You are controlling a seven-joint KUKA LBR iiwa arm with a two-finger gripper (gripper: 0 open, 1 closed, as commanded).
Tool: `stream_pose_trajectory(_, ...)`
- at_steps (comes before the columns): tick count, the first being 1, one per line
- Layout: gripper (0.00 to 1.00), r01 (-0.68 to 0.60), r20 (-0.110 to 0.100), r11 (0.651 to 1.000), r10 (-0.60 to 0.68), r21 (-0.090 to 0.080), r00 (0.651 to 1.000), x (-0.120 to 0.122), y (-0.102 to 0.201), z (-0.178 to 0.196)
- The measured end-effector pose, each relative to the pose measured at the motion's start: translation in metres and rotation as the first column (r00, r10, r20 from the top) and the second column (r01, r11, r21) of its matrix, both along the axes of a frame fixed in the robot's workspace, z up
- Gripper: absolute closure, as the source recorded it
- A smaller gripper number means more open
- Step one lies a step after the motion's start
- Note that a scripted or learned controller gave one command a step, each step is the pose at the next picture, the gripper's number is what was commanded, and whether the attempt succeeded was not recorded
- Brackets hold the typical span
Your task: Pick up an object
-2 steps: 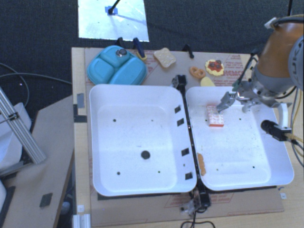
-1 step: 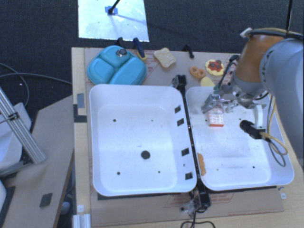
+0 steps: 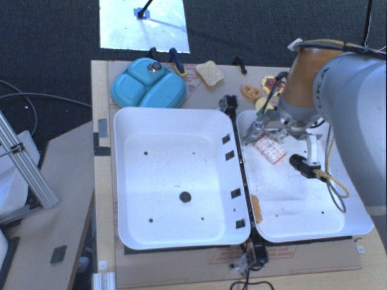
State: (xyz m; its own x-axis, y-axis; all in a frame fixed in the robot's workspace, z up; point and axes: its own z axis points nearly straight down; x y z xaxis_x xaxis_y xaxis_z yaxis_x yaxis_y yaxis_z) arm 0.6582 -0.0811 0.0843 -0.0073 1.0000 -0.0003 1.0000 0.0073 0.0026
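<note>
A small orange piece [image 3: 256, 208] lies at the near left wall of the right bin [image 3: 314, 231]. In the left bin [image 3: 130, 222] lies one dark disc [image 3: 185, 196]. Farther in, a red-patterned packet [image 3: 269, 149] lies just under the gripper [image 3: 257, 130]; whether the jaws are released or clenched I cannot tell. Behind the bins stand a blue divided tray [image 3: 148, 84] and a toast slice [image 3: 209, 73].

the far corner of the right bin [image 3: 314, 219] is covered by the arm [image 3: 344, 95]. the arm is cut off at the right edge. just beneath the gripper [image 3: 261, 130], the packet [image 3: 270, 149] is partly overlapped.
</note>
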Motion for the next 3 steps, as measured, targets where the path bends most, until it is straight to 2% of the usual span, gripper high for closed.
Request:
stream_pose_trajectory(1,0.0,0.008,0.004,1.0,-0.008,-0.002,1.0,0.012,-0.045,0.002)
stream_pose_trajectory(2,0.0,0.017,-0.005,1.0,-0.017,-0.003,1.0,-0.086,-0.133,0.022)
stream_pose_trajectory(3,0.0,0.001,0.004,1.0,-0.001,-0.003,1.0,-0.046,-0.093,0.002)
